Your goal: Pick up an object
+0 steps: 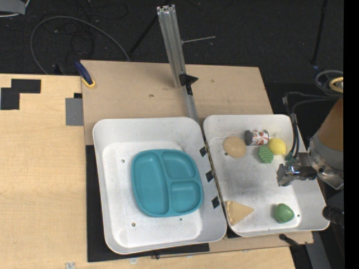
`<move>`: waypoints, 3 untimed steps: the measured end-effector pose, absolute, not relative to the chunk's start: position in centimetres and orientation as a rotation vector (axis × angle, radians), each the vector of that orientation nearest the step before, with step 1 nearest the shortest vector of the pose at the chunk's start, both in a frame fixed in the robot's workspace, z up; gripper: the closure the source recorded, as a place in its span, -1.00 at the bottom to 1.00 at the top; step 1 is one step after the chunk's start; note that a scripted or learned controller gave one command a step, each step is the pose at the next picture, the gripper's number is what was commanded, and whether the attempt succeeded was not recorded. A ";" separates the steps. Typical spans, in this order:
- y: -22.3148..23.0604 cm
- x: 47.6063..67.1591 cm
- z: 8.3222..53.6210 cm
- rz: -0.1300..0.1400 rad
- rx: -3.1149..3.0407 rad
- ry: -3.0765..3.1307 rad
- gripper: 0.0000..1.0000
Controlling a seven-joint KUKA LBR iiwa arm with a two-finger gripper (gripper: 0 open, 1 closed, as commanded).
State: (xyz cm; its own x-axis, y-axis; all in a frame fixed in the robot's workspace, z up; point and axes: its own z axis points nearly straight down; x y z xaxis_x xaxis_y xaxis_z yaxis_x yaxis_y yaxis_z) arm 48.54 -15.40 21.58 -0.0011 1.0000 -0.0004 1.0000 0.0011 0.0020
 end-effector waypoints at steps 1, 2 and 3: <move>-10.0 49.2 20.7 0.000 2.219 2.229 1.00; -4.6 50.2 22.2 0.000 2.217 2.229 1.00; 0.6 51.4 23.3 -0.002 2.218 2.228 1.00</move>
State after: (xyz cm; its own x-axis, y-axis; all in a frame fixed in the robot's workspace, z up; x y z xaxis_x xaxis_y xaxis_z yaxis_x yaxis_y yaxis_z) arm 51.37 0.59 23.25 -0.0045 1.0000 0.0004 1.0000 0.0045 -0.0022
